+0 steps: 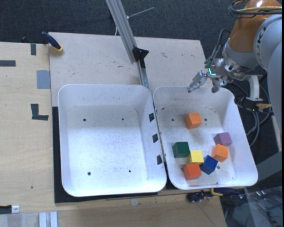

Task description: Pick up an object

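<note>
Fingers (195,85) spread, pinching nothing, up at the far rim of the right bin (244,141), upper right of frame. Gripper (204,85) poised high, clear of every block. Below, toward frame centre-right: lone orange cube (193,120). Lower still, clustered: green cube (181,149), yellow cube (196,156), red cube (191,171), blue cube (209,164), second orange cube (220,152), purple cube (223,138). Nothing picked yet; descent, closing and lift all left, by the look of it.

At the upper right of the frame, the arm (270,37) is a rounded pale grey shell with a glossy orange band above its wrist. Thin black cables loop over the orange dome and trail down beside it. The wrist narrows to a metallic grey gripper (206,82) carrying a small teal-green light.
</note>
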`<act>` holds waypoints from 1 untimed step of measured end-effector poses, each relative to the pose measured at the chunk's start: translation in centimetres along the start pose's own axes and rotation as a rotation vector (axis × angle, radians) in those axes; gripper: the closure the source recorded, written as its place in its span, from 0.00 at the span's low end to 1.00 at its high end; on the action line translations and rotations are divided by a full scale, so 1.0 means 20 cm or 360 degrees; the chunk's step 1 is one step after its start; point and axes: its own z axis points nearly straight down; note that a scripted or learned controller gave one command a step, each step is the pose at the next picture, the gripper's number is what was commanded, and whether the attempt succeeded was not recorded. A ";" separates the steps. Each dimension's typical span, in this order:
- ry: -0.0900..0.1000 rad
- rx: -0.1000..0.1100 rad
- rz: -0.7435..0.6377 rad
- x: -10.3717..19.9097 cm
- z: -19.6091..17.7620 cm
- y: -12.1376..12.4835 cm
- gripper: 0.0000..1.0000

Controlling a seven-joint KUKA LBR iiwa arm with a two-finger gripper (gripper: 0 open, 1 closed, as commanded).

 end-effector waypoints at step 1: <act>-0.0005 -0.0006 -0.0002 0.00 -0.02 0.00 0.00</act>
